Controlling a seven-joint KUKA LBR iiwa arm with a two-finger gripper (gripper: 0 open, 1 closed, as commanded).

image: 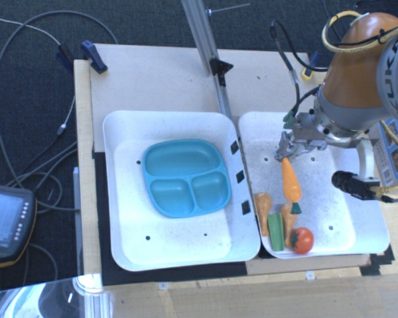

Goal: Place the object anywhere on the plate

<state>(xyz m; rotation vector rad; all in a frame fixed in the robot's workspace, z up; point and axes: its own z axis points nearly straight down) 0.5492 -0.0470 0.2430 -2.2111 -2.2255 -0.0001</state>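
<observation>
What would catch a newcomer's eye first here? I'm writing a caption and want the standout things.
The blue divided plate sits alone in the left bin, the boldest patch of colour. In the right bin, the gripper hangs at the top end of an orange carrot, with a green piece and a red tomato clustered near the bin's lower left corner. The arm's orange band looms at the upper right.
</observation>
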